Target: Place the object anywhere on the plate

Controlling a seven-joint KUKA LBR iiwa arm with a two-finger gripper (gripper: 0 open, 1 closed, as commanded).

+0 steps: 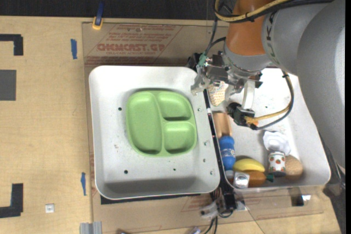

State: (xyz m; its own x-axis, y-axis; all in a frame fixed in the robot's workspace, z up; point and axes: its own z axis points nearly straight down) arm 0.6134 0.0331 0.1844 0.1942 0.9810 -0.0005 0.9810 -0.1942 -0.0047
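From the camera above, we see two white bins side by side on the surface; the left bin carries a green plate with three compartments, all of them bare; the right bin carries the loose things. Along its left wall lie a tan cylinder and, just below it, a blue bottle, both with their long axes running up and down the picture; toward the lower edge sit a yellow banana, an orange block, a small spotted cup and a brown ball; a white crumpled thing lies above the cup.

The arm reaches in from the right, its orange band over the top of the right bin; the gripper hangs at that bin's upper left corner, just beside the wall shared with the left bin. A pale speckled thing shows just under it; we cannot tell whether the jaws are released, clenched or grasping it, since the wrist hides them.

We judge the speckled thing the likeliest object, lying in the right bin directly beneath the jaws; the plate lies to the gripper's left and a little lower in the picture, across the shared wall; so the coming move turns on a lift clear of that wall and a short carry leftward.
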